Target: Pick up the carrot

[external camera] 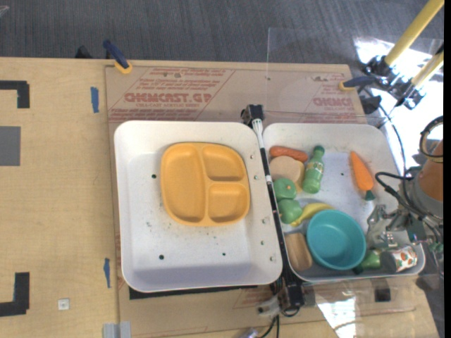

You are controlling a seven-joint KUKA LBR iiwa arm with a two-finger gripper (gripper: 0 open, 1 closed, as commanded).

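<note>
Camera view looks down on two white bins: the left bin point(134, 210) carries a yellow divided plate point(205, 183) around its centre, and the right bin point(386, 141) is crowded with toy food. Biggest thing in there is a teal bowl point(336, 239) at about 6 o'clock of that bin, then a tan bread-like piece point(285, 167) and a green bottle point(313, 169) up near 11 to 12 o'clock. The carrot point(362, 172) lies by itself on bare bin floor at roughly 2 o'clock, well apart from the bottle. Its long axis runs close to 12-to-6, tipped slightly, with the green stub at the lower end. There's also a second orange piece point(287, 152) at 11 o'clock, so easy to mix up. The gripper point(386, 229) sits low at about 4 o'clock of the bin, just beside the bowl, and honestly it's a tangle of metal and cable, so I can't tell its state. From there the carrot lies toward 11 o'clock, so my guess is a short move up-bin, then close across the narrow width.
</note>
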